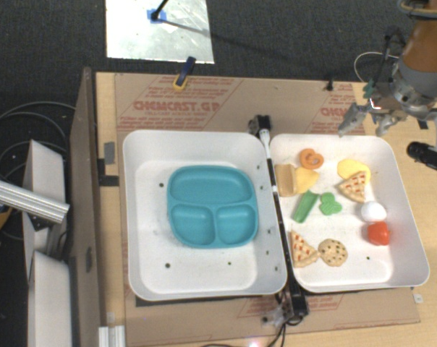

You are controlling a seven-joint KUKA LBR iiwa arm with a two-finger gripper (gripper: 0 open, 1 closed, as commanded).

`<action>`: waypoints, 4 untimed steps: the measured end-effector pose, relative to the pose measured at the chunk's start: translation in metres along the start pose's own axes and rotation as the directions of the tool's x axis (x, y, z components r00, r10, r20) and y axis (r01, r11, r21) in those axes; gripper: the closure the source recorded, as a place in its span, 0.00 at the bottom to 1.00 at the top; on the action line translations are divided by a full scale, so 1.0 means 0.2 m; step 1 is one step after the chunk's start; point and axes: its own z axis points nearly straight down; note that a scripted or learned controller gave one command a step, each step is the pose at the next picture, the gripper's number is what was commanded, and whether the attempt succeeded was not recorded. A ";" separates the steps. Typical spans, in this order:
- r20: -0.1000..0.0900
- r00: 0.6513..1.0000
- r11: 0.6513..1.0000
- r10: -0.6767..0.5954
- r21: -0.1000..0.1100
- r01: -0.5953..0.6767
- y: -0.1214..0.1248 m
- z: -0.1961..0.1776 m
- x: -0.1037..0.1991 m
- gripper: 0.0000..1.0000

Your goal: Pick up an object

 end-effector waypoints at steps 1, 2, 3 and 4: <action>-0.002 1.000 1.000 -0.001 0.007 0.001 -0.08 0.81 0.28 0.00; -0.001 1.000 1.000 -0.002 -0.003 0.002 -0.07 0.72 0.27 1.00; -0.001 1.000 1.000 -0.002 -0.003 0.002 -0.07 0.72 0.27 0.00; 0.000 1.000 1.000 0.008 0.004 -0.008 -0.36 0.78 0.05 0.00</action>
